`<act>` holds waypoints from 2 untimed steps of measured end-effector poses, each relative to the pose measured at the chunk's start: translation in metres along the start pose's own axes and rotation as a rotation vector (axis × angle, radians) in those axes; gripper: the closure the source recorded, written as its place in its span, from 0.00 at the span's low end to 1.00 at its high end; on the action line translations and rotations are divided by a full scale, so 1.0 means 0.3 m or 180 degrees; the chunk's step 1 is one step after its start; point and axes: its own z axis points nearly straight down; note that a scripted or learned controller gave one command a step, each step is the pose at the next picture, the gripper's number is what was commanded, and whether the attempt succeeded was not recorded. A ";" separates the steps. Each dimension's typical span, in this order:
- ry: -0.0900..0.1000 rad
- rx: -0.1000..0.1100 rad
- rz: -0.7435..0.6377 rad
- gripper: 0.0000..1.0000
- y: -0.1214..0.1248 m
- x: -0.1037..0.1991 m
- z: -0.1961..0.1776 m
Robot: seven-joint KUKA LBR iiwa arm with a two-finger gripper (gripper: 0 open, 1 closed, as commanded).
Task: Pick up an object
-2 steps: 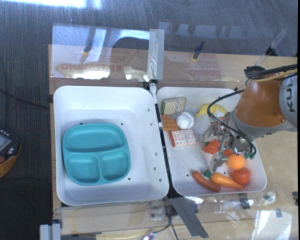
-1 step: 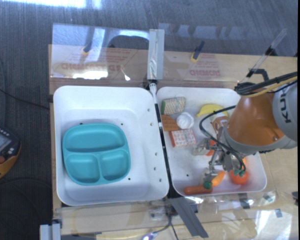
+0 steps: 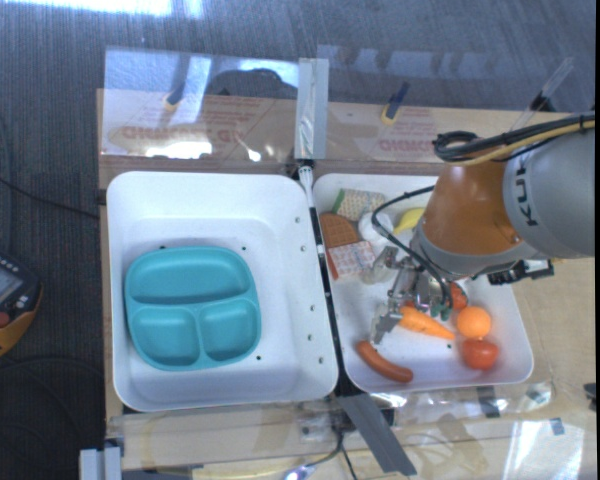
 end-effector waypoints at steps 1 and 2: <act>-0.0017 0.0008 -0.0005 1.00 0.002 -0.006 -0.037; 0.0026 0.0002 0.0345 1.00 -0.006 -0.080 -0.520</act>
